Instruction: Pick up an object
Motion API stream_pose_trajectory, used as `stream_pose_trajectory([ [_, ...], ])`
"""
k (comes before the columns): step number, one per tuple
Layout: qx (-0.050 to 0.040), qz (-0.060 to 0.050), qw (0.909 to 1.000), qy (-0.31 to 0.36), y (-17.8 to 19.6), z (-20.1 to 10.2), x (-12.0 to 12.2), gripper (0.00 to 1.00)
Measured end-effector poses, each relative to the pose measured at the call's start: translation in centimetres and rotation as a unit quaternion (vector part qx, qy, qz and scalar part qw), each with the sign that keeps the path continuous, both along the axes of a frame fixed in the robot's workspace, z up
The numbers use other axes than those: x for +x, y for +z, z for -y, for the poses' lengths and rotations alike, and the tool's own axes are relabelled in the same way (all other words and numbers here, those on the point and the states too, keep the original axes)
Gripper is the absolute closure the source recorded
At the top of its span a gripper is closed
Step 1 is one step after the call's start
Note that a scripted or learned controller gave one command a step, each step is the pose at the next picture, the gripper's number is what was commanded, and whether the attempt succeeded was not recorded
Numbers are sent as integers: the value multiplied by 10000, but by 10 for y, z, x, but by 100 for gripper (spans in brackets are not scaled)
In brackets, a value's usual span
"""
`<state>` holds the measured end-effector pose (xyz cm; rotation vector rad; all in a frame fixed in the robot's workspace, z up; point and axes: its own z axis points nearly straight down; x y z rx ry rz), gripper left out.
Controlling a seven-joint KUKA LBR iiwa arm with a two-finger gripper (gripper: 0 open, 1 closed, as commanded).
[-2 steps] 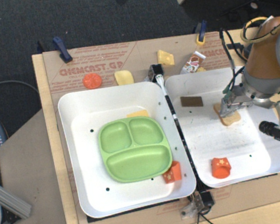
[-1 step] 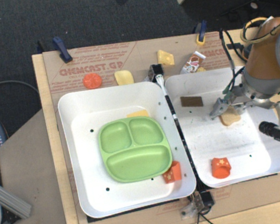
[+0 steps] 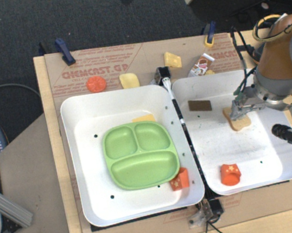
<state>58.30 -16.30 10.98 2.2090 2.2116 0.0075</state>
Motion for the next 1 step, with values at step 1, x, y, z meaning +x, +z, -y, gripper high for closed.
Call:
stream_pose_trajectory([
  [1, 1, -6, 10000, -1, -1, 0, 0, 0],
])
